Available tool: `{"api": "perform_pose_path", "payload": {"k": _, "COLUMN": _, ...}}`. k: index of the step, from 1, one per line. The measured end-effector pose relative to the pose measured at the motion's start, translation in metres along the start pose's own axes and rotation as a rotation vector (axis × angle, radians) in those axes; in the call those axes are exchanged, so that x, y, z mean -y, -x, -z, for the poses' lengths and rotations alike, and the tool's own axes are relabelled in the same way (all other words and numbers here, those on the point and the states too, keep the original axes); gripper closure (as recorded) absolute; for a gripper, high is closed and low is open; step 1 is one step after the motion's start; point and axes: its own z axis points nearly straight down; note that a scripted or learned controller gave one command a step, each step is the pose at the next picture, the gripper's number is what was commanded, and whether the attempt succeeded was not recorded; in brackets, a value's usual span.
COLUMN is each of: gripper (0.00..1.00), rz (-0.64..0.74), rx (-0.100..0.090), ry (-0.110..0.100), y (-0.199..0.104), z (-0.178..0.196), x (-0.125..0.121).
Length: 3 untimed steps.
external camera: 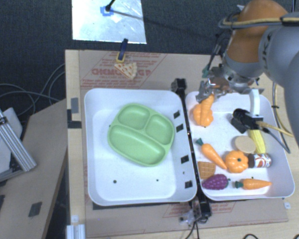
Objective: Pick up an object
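Note:
My gripper (207,92) hangs over the far left corner of the right bin (284,176). Directly beneath it is an orange toy gourd (203,113), whose narrow top reaches up to the gripper's tip. Whether the gourd is gripped or just touched is unclear. Further forward in the same bin lie a carrot (213,155), a small pumpkin (236,161), a tan round slice (245,144), a corn cob (258,141), a waffle piece (206,169), purple grapes (216,181), a second carrot (252,184) and a red-and-white can (262,160).
The left bin (97,183) holds a green divided plate (141,133). A black divider (187,133) runs between the bins. Behind the bins, on the cardboard, lie a small wedge-shaped item (126,68) and a shiny sheet (108,14).

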Motion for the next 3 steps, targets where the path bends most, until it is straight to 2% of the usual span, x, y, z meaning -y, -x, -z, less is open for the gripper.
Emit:
{"api": "perform_pose_path", "payload": {"k": 1, "gripper": 1.00, "rz": 0.001, "rx": -0.002, "ry": 0.000, "y": -0.052, "z": -0.001, "x": -0.027}}
{"api": "perform_pose_path", "payload": {"k": 2, "gripper": 1.00, "rz": -0.003, "rx": 0.000, "ry": 0.000, "y": -0.053, "z": 0.007, "x": -0.029}}
{"api": "perform_pose_path", "payload": {"k": 3, "gripper": 1.00, "rz": -0.009, "rx": 0.002, "ry": 0.000, "y": -0.040, "z": 0.006, "x": -0.030}}
